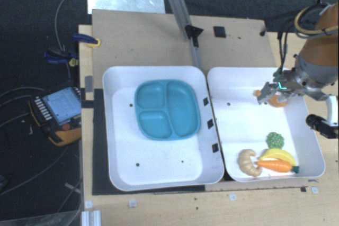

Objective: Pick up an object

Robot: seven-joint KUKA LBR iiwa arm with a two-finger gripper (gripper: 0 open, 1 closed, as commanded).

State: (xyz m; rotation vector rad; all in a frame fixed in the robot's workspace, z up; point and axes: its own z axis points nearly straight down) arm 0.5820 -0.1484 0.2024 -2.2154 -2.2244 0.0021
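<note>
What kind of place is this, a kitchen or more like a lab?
Most likely a robotics lab bench, not a kitchen. A robot arm reaches over two white bins, the food is toys such as a carrot and a banana, and cables trail across the dark floor.

The arm (318, 45) reaches in from the right, orange-banded wrist bent downward, and the gripper (269, 93) hangs low at its end, pointing left.
</note>
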